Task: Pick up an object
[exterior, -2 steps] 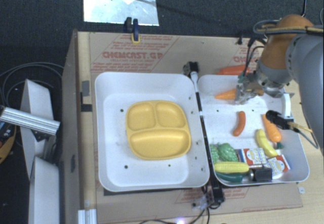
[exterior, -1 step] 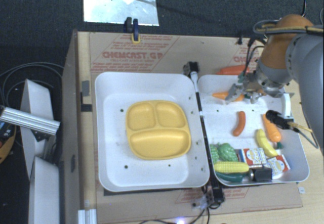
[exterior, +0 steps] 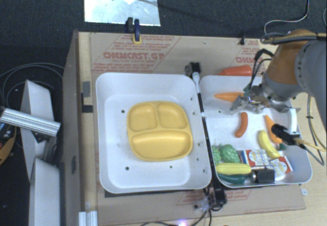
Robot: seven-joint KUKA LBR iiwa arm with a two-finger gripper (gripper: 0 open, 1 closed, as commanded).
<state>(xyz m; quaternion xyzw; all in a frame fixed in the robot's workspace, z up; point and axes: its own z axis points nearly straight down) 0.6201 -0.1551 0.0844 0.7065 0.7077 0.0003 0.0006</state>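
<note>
— Jaws first: where do they stand?

— Mine hang over the upper part of the right bin (exterior: pixel 306 169), the gripper (exterior: pixel 244 102) low above the white floor with its metal fingers (exterior: pixel 236 106) spread apart. Nothing sits between them.

— And the things you could take?

— Nearest is a carrot (exterior: pixel 228 96), lying flat and pointing left, just above and left of my fingertips; whether it touches them I cannot tell. A red sausage (exterior: pixel 241 124) lies just below the fingertips, clear of them, almost upright in the view. Farther right and lower lies a banana (exterior: pixel 267 143), with a small orange piece (exterior: pixel 271 128) beside it, partly under my black cable fitting. Along the bin's lower edge sit a green lumpy vegetable (exterior: pixel 228 154), a corn cob (exterior: pixel 233 169) and a small printed carton (exterior: pixel 265 160), all well apart from my jaws. A second, larger carrot (exterior: pixel 236 71) lies outside the bin, on the cardboard (exterior: pixel 153 51) above its top rim.

— What about the other bin?

— My left neighbour, the left bin (exterior: pixel 110 118), holds a yellow divided plate (exterior: pixel 159 130) with three compartments.

— Any writing?

— Red print on the cardboard under the bins reads "CHEMCAST GP", above the left bin. More red lettering shows near the right corner, too cut off to read. The carton's print is too small to make out.
</note>
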